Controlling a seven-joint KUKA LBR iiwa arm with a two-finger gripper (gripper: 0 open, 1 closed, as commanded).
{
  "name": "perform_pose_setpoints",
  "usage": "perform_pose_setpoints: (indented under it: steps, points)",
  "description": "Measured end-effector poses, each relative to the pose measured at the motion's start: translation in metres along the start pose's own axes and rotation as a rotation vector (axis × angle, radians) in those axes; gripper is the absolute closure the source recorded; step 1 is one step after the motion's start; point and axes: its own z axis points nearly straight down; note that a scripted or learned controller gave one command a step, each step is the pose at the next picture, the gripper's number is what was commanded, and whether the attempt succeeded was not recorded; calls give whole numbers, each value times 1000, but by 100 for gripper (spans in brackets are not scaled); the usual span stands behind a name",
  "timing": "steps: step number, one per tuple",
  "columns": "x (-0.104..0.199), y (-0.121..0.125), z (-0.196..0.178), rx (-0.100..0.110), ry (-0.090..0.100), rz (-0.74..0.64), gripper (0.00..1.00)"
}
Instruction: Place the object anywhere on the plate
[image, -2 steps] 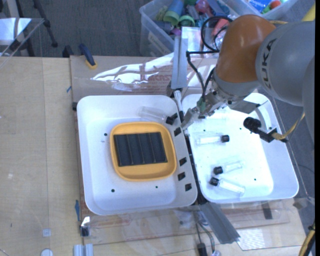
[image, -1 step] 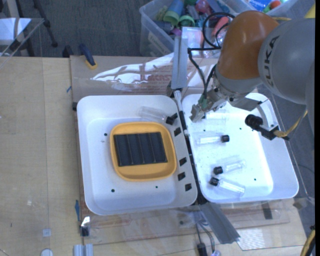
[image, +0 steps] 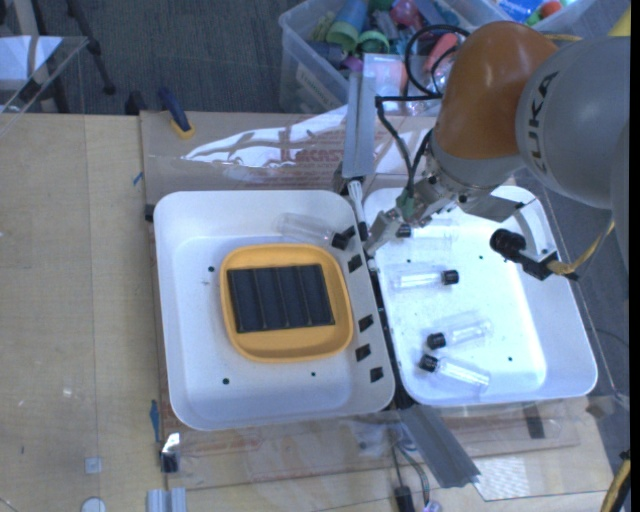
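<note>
- The table (image: 70, 300) is pale wood; near its front edge the two white bins sit side by side, touching along a seam with black clips.
- In the near part of the right bin (image: 560, 350) lie two clear vials with black caps: one (image: 455, 372) nearest the front, its cap to the left, and another (image: 458, 332) just behind it, also capped at the left.
- The plate (image: 285, 300) lies in the middle of the left bin (image: 190, 380): yellow, squarish with rounded corners, with a dark ribbed centre. Nothing rests on it.
- Farther back in the right bin lies a third vial (image: 425, 278), long axis running left to right, black cap at its right end. It is clear and slim, and hard to pick out against the white floor.
- This third vial is the likely object: it lies just near of the tool (image: 385, 225), slightly to its right, and apart from it.
- The tool hangs low over the far left corner of the right bin, close to the seam. Whether it is open or closed cannot be told, and nothing shows in its grip.
- The plate lies left and near of the tool, across the seam.
- Farthest back stands a clear tub (image: 330, 40) of coloured items.
</note>
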Motion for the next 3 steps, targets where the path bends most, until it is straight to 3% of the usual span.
perform_pose_setpoints:
  steps: [1, 2, 3]
  points:
    - [-1, 1, -10, -5, -1, 2, 100]
    - [62, 25, -13, 5, 1, -195, 100]
    - [62, 25, -13, 5, 1, -194, 0]
